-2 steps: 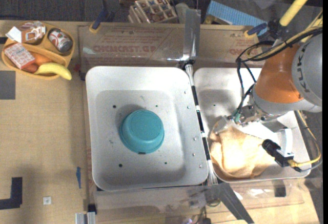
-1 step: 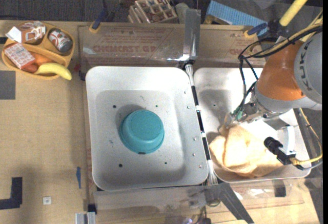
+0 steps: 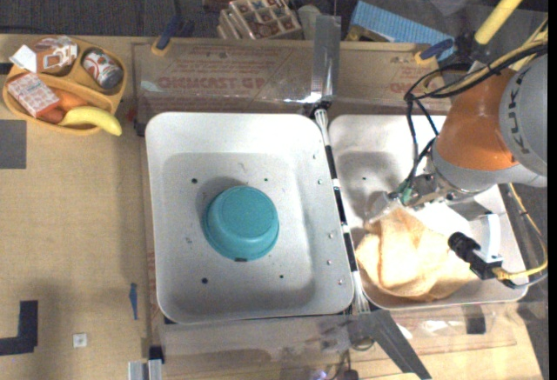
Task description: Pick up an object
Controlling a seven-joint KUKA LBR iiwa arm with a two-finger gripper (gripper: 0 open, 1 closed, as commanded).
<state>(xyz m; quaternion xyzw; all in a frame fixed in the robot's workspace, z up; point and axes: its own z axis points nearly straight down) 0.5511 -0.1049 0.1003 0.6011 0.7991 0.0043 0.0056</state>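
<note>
A teal bowl [image 3: 242, 222] lies upside down in the middle of the left white bin [image 3: 174, 143]. A pale yellow cloth-like object [image 3: 405, 258] lies crumpled in the front half of the right bin [image 3: 365, 143]. The arm, with its orange band [image 3: 474, 130], reaches in from the right over the right bin. My gripper [image 3: 399, 200] is low at the cloth's back edge, pointing left and down, and seems to touch the top of the cloth. The wrist hides the bin's right side.
A yellow tray [image 3: 17, 100] with a banana and toy food sits on the bench at the far left. Cardboard runs behind both bins. Cables and a black fitting [image 3: 470, 252] hang from the arm over the right bin's front right.
</note>
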